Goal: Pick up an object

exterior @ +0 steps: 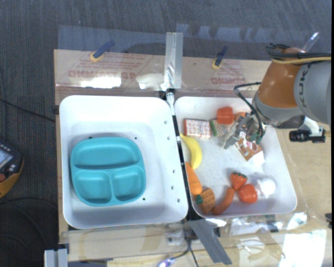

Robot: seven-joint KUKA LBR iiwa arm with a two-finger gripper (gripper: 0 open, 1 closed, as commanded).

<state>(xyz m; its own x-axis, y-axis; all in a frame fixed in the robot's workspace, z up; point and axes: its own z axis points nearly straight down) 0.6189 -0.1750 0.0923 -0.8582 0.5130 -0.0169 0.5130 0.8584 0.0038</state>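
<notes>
In the right bin [278, 166], gripper [242, 133] down among the toys.
At the bin's one o'clock, beside the red block [225, 115], seemingly lining up a grasp; fingers' state — cannot tell.

Your arm [292, 90] reached in from the right, its orange band above the bent wrist, with the pincer [242, 132] angled down and leftward.

A small box with a red-and-white pattern [248, 147] lies tilted in the right bin's upper right part, one white corner pointing down-right (print too small to read), just beside the metal gripper [240, 133].
</notes>
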